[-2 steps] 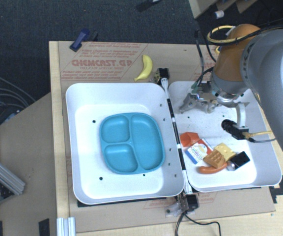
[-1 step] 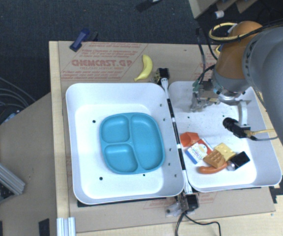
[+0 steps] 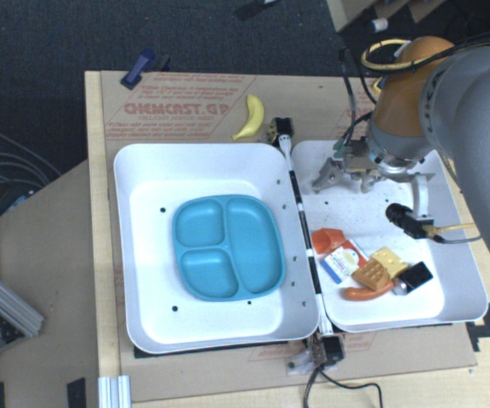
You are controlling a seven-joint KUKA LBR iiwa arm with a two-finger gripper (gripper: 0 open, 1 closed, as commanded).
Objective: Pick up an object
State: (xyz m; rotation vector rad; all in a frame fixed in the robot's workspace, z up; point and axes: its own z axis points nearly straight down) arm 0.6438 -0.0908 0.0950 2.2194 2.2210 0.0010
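Low in the frame lay two white bins. Left bin [image 3: 134, 253] held a blue plate [image 3: 226, 246] with three parts. Above it, on the brown board, sat a yellow banana [image 3: 250, 118]. Right bin [image 3: 458, 300] had a pile of small things at its lower part: a red piece [image 3: 326, 239], a white and blue pack [image 3: 341, 263], a sausage [image 3: 366, 293], a cracker [image 3: 371, 273], a yellow block [image 3: 390, 260] and a black block [image 3: 414, 276]. Higher up, the gripper [image 3: 371, 177] hung over the bin's upper part with its fingers spread wide, holding nothing.
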